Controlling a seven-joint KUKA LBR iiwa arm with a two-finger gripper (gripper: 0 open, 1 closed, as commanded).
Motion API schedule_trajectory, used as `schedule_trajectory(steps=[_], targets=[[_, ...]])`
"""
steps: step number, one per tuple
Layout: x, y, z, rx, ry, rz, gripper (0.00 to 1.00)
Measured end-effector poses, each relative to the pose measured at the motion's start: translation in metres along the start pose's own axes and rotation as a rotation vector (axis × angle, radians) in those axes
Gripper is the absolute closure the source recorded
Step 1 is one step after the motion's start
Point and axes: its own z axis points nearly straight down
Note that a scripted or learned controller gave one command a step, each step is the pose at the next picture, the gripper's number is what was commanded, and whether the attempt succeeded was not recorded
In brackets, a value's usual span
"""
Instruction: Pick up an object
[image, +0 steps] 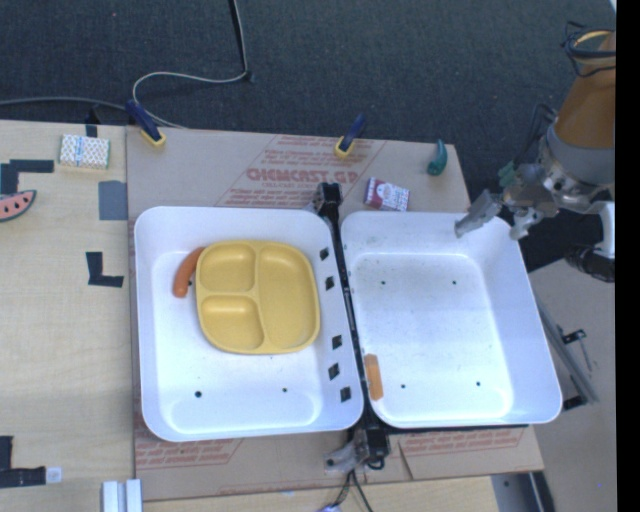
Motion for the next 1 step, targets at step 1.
schedule_trajectory(steps=[1], targets=[[0.0625,0.0341,0.0424,0.001,0.001,-0.001,0.00]])
